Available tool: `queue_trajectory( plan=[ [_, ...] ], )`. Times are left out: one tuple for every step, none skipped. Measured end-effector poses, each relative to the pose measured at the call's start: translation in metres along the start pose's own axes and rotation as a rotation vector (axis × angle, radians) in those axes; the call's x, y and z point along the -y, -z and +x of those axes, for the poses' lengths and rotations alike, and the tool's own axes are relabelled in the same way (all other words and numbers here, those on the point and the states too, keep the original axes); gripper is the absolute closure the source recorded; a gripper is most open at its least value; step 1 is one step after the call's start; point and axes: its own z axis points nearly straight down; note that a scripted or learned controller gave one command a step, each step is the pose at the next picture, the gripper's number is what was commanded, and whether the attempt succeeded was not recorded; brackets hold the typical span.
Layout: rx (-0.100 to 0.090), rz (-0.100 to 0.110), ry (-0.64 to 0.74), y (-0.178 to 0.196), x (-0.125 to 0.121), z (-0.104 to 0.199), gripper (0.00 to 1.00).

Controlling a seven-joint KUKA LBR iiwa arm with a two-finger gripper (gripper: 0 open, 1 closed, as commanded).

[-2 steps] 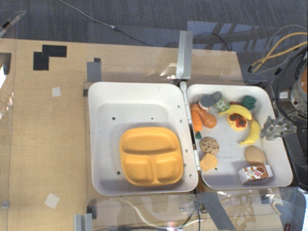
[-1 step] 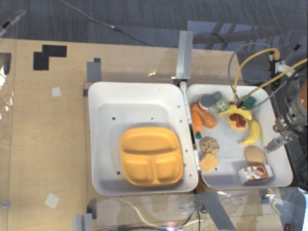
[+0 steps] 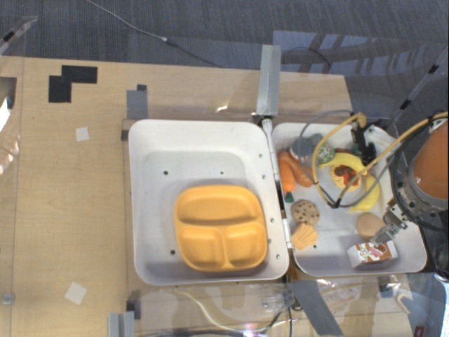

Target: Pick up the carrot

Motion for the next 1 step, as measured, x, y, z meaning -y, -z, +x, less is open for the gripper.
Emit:
queue_trajectory(
  plan=[
    [-0.006, 0.002, 0.317, -0.0262, 0.0034, 0.0128, 1.00]
  ],
)
